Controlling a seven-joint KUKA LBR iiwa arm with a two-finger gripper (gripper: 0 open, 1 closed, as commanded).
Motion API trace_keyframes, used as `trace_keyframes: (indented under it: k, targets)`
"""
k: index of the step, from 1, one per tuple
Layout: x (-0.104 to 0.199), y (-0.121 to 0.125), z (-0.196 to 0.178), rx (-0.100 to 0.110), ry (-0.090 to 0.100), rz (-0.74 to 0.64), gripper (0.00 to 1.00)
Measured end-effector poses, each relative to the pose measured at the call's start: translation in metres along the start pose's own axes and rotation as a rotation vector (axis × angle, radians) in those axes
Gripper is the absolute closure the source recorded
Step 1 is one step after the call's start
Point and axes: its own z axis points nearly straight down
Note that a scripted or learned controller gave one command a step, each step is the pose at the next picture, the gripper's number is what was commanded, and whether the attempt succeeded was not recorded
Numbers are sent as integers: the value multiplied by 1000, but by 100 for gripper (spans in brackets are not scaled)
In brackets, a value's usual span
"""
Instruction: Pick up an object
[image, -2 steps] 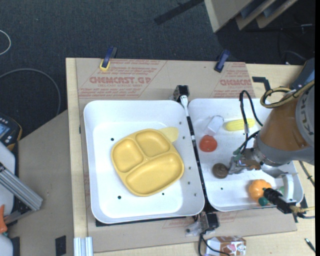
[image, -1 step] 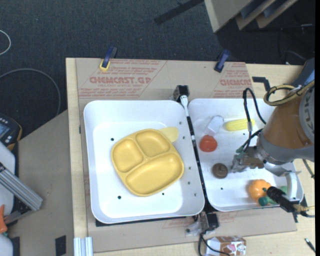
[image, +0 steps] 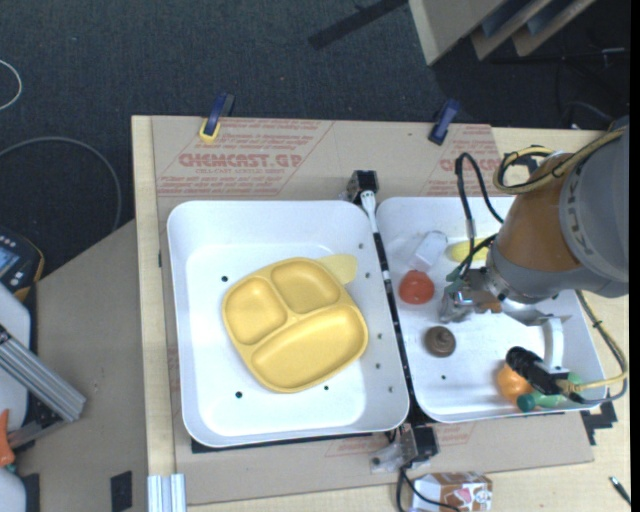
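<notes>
Camera view.

1. Position of the claw. I am reaching in from the view's right, and my claw (image: 458, 300) is hanging low over the right bin (image: 480, 408), toward its left half. My own wrist is covering it from above, so I cannot tell whether the claw is apart or together. I am not claiming a hold on anything.

2. Position of the task's thing. The red round object (image: 416, 289) is lying on the bin floor just beside the claw, on the view's left and slightly farther up the picture. I am treating it as the nearest candidate. The brown round object (image: 439, 342) is lying near the claw as well, lower in the picture and slightly left. The 2 objects are lying apart from each other.

3. Axis. Both candidates are looking round from above, so I am judging that neither is offering a long axis to align with.

4. Other contents. An orange object (image: 510, 381) is lying toward the near right part of the same bin. The yellow divided plate (image: 293, 322) is sitting in the left bin (image: 200, 400), well apart from the claw.

5. Coming move. I am judging that a short shift toward the view's left is what a grasp on the red round object is calling for.
</notes>
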Motion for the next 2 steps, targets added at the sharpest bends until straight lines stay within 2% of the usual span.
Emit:
trace_keyframes:
  k: [2]
  targets:
    - [-2,-1,-21,-2,-2,3,100]
